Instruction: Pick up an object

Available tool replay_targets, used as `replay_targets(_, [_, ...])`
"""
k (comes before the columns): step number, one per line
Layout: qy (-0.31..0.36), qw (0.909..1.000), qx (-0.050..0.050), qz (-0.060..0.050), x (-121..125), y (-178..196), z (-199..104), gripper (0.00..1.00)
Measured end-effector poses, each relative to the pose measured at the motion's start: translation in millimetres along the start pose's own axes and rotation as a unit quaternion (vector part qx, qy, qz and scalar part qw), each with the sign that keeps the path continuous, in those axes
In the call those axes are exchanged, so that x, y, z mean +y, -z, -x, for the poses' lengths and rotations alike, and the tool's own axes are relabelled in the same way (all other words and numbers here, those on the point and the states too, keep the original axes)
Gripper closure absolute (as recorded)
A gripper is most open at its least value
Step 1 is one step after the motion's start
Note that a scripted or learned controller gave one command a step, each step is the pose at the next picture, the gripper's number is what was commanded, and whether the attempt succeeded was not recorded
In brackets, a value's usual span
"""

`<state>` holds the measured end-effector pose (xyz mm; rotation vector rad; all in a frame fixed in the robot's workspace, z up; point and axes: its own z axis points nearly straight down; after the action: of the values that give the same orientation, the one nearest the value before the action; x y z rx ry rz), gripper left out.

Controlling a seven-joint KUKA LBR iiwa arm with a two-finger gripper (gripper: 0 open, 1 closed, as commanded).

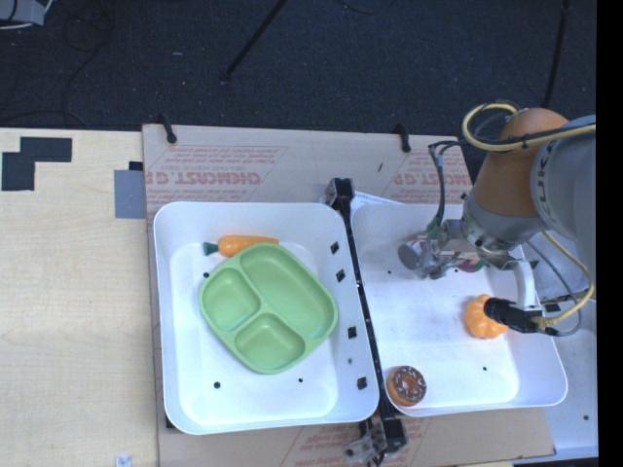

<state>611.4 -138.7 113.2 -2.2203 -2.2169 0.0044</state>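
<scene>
The donut point(406, 385) sits at the frame's bottom edge. My gripper point(421, 257) hovers upper right over the right bin point(438, 358); my jaws' state I cannot tell. I should descend squarely onto the orange toy point(480, 317), right of centre.

The right bin point(440, 358) is lying mostly open across its middle floor, with an orange toy point(481, 317) and a chocolate doughnut point(406, 385) crowding its near-right side. A green divided plate point(268, 306) and toy carrot point(245, 245) are filling much of the left bin point(185, 377).
</scene>
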Motion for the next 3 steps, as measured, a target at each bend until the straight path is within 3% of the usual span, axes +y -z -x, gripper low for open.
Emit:
replay_targets(2, [0.001, 1.0000, -0.001, 0.004, 6.0, 107.6, 6.0, 1.00])
replay_targets(3, [0.001, 1.0000, -0.001, 0.004, -3.0, 164.5, 3.9, 1.00])
